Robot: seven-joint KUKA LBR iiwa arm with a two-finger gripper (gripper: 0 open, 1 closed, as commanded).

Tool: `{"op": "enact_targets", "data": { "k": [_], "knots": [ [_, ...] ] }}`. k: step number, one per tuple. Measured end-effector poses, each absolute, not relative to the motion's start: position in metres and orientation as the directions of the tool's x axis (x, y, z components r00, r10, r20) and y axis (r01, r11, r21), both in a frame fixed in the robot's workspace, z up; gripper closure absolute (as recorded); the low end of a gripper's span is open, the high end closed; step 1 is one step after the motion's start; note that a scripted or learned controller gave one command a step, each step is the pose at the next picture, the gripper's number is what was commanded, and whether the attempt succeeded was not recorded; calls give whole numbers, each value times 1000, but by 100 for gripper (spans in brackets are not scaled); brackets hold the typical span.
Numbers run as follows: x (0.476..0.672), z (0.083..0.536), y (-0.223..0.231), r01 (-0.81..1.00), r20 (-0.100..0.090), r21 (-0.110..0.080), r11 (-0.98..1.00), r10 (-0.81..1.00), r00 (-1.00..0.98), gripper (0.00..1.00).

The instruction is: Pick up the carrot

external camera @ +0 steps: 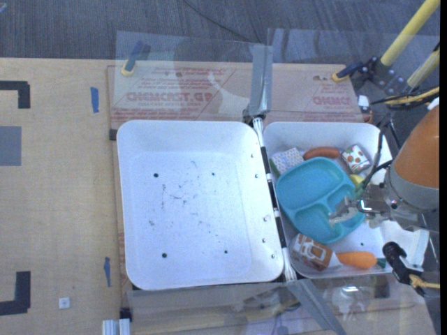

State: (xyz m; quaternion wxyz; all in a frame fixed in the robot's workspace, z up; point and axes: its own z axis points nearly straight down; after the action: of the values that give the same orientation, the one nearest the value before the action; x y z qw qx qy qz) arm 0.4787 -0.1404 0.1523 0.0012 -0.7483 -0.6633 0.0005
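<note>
Carrot (356,259) lies at the right bin's (318,130) front edge. Gripper (347,212) hovers over the blue tray (314,190); whether it is open I cannot tell. Approach step: it must move toward the carrot and descend.

The arm (419,162) is cut off by the right edge, so only its orange band and part of the grey wrist show. The gripper (347,213) is small and blurred over the blue tray (314,190); whether its fingers are apart or together cannot be told. The tray covers part of a reddish thing (323,152) at the far side of the right bin (314,128), and part of a checked packet (286,160). The carrot (356,259)'s green end is too small to make out.
</note>
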Motion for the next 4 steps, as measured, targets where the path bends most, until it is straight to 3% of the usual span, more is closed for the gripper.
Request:
{"op": "enact_targets", "data": {
  "k": [1, 2, 3, 4],
  "knots": [
    [480, 266, -120, 994, -1, 1, 109, 994, -109, 0],
    [479, 113, -118, 956, 0, 0, 293, 956, -293, 0],
    [484, 92, -167, 925, -4, 13, 379, 926, -379, 0],
    [496, 307, -114, 917, -2, 2, 400, 917, -400, 0]
  ]
}}
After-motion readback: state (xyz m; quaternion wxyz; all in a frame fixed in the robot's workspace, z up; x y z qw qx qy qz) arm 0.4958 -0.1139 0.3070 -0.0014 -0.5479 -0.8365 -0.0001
